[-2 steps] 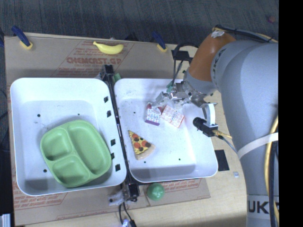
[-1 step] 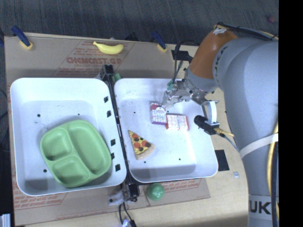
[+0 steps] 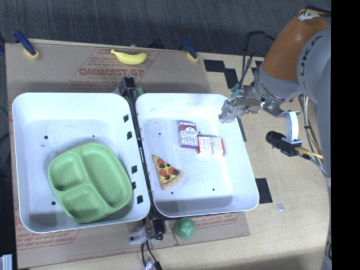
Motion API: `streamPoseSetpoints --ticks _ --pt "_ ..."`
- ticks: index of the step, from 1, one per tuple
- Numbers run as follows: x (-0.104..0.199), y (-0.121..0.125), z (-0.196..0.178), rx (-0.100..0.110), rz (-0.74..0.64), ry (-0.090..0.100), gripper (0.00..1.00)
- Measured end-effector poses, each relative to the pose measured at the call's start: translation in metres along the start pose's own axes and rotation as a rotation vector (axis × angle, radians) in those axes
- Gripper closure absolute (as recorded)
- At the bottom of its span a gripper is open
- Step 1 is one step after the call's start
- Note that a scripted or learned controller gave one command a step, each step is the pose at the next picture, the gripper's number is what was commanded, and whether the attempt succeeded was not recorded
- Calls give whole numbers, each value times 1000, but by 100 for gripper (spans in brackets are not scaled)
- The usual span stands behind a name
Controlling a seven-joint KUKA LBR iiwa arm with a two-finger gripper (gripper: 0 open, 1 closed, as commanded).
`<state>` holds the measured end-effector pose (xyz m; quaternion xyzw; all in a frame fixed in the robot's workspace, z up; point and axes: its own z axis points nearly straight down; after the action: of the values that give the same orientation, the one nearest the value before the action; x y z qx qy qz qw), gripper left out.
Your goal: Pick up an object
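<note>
Over the right bin's (image 3: 239, 173) far corner we found the gripper (image 3: 229, 112) parked, clear of the pizza slice (image 3: 167, 172) and two red packets (image 3: 198, 139) lying inside; its grip we could not tell.

Bench (image 3: 292, 207) with two white bins (image 3: 34, 108)

A grey arm (image 3: 315, 55) with a broad orange band (image 3: 287, 44), black cables looping beside the wrist, ending in a small pale metallic gripper (image 3: 229, 112)
</note>
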<state>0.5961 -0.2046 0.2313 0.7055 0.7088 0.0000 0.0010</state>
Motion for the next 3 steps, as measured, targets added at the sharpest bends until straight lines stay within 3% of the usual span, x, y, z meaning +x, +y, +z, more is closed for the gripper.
streamPoseSetpoints --ticks 1,2,3 --pt "21 31 20 2 -2 1 100" --pt "21 31 20 2 -2 1 0" --pt "7 -26 134 -5 -4 -1 0"
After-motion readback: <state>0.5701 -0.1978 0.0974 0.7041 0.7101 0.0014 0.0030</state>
